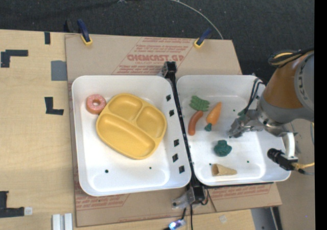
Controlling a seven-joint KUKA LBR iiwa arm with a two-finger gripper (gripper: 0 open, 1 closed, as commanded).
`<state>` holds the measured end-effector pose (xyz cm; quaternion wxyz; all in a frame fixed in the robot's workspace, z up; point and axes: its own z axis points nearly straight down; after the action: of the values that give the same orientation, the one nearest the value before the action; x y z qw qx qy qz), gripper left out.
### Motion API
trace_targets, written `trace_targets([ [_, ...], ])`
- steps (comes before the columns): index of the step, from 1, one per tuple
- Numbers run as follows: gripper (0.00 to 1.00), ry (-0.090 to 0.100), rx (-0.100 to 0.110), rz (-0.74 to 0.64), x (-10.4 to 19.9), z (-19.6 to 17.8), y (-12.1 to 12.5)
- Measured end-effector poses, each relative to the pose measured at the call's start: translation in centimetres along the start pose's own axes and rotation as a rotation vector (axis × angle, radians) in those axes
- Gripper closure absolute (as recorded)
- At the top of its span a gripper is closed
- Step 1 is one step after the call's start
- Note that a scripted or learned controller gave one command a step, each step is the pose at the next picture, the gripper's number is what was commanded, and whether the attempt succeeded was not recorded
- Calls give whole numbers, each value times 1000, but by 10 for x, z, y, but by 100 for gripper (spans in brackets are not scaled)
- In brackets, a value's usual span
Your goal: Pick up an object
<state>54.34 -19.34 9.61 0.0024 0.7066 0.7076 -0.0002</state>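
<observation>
Just left of gripper — carrot, apart.

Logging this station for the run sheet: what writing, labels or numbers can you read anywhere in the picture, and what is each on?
"CHEMCAST GP": red print on the brown cardboard sheet under the two bins, readable near its top edge.
Smaller red lines above and below that print, repeated at a slant across the cardboard: too blurred to read.
Red print on the cardboard's bottom strip below the bins: too small to read.
No writing is visible on the bins, the yellow tray or the toy food.
</observation>
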Motion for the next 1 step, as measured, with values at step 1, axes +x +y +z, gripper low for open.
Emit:
trace_targets([
  [1, 100, 3, 0, -1, 2, -47, 9],
])
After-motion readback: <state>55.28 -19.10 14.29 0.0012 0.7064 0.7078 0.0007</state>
